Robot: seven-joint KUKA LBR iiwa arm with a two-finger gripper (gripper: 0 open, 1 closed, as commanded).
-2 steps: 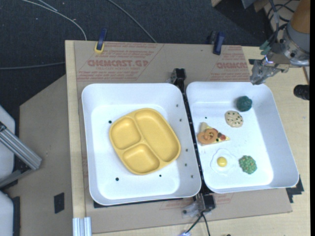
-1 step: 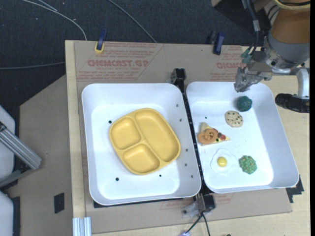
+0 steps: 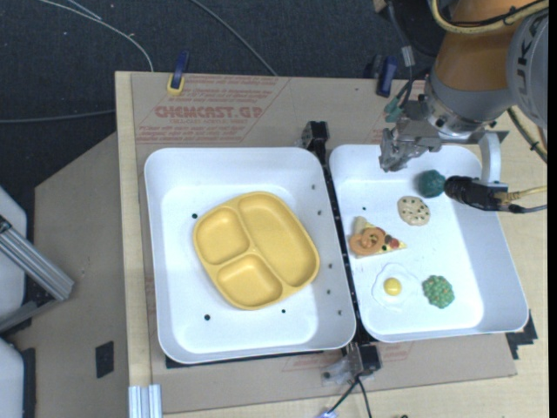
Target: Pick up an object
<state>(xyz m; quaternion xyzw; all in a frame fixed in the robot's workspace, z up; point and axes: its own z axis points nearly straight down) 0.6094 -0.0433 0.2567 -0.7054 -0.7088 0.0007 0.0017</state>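
— Has it grabbed anything?
— No. The gripper (image 3: 396, 159) hangs over the right bin (image 3: 500, 273); I can't tell its jaw gap. The teal ball (image 3: 431, 182) and cookie (image 3: 413, 211) lie untouched.

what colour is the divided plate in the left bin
Yellow; the three-compartment plastic plate shows best in the camera view.

Two white bins (image 3: 165, 233), one yellow tray (image 3: 254, 249), five toy foods (image 3: 414, 211)
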